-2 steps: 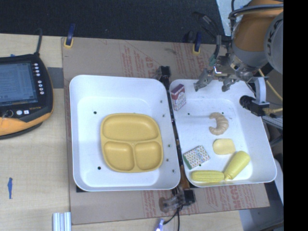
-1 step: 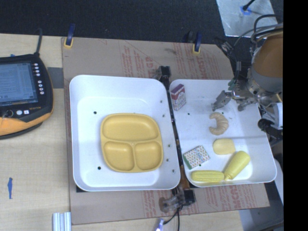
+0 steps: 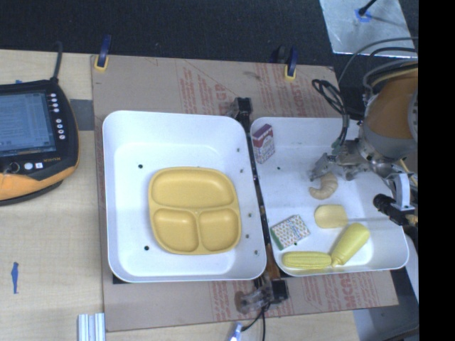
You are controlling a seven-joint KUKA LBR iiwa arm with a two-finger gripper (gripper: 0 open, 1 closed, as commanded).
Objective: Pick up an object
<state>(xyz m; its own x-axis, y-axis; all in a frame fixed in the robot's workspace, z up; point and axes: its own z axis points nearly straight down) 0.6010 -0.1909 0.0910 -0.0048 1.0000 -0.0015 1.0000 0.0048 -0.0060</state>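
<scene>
Jaws of the gripper [image 3: 328, 169] hung low in the right bin [image 3: 284, 130], their state not something I could tell, just above the curled tan piece [image 3: 324, 186], whose long axis ran slantwise toward the bin's front-left.

Running out past the right edge: arm [image 3: 389, 116], its upper body cut off. Blurring together at the wrist, jaws [image 3: 328, 168] too dark and small to tell whether parted or closed. Hiding part of right bin [image 3: 284, 135] rim behind the arm. Slipping off the left edge: tablet [image 3: 28, 137]. Staying unreadable: print on small carton [image 3: 264, 142] and patterned packet [image 3: 290, 230].
</scene>
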